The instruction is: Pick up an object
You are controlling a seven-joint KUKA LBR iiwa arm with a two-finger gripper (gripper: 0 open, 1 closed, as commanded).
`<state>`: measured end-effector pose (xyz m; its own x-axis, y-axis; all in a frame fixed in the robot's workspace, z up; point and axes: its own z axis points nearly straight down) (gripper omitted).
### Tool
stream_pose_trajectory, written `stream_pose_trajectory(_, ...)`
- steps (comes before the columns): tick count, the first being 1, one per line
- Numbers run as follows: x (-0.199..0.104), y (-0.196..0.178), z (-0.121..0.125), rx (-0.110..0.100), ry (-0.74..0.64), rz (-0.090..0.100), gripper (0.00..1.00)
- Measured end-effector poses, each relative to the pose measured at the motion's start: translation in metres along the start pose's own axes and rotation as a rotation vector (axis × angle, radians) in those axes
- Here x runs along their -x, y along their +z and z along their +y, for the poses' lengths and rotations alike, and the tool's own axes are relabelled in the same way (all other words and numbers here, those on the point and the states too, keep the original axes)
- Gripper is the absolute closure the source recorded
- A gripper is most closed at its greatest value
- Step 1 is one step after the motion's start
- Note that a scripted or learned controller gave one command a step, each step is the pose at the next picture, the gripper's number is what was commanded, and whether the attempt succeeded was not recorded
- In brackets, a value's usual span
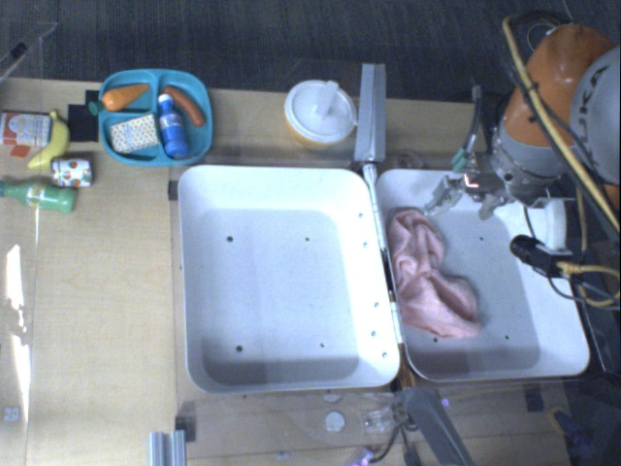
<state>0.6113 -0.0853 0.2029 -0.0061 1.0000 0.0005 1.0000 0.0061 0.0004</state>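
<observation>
While hand (464, 195) hangs open w/ nothing held, 1 pink cloth (430, 277) lies in right bin (543, 352).

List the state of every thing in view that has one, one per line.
Pink cloth: crumpled, lying in the right bin against its left wall.
Gripper: fingers spread open, over the right bin's top edge, holding nothing.
Blue divided tray: filled with toy food and a blue bottle.
Yellow container: white lid on.
Green bottle: lying on its side.
Small can: lying on its side.
</observation>
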Motion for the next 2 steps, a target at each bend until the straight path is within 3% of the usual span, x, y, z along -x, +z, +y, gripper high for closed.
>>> stream_pose_trajectory(1, 0.006, 0.106, 0.007, 0.008, -0.118, -0.001, 0.00)
stream_pose_trajectory(2, 0.005, 0.095, 0.009, 0.012, -0.119, -0.001, 1.00)
